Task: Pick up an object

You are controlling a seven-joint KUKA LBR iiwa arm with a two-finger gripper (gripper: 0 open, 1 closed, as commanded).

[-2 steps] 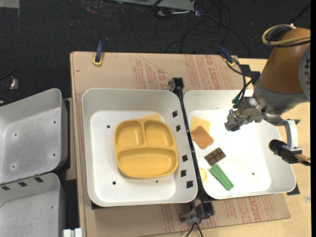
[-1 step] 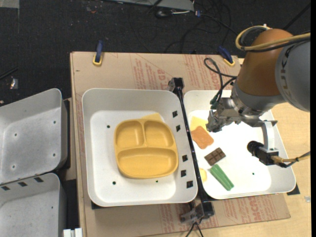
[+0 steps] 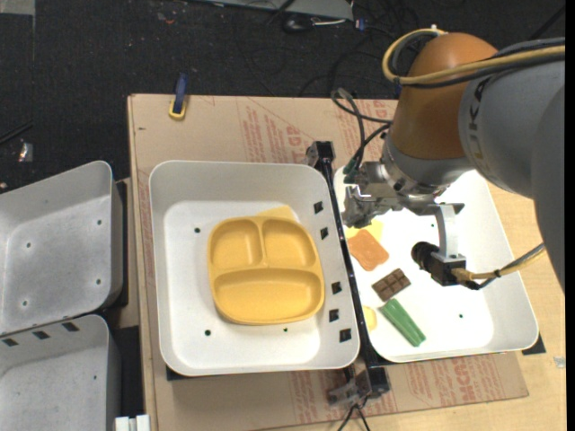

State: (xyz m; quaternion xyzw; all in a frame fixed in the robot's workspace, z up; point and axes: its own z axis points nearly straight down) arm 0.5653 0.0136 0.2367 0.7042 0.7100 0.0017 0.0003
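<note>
A: Where does the camera sit?
B: Fixed above the surface (image 3: 234,128), looking down at a slant.
A: How near?
B: Fairly near: left bin (image 3: 175,268) mid-frame, right bin (image 3: 485,303) at lower right, the arm (image 3: 521,115) at upper right, perhaps hiding its far corner.

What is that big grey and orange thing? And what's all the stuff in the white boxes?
That is a robot arm. It reaches in from the right, and the camera looks down on it from above. At its end is a gripper, a kind of pinching hand for picking things up. Below it are two shallow white bins. The left bin holds a yellow divided plate. The right bin holds an orange piece, a brown block and a green stick. The gripper hangs over the right bin, near the orange piece. From here I cannot tell if it has grabbed anything.
</note>
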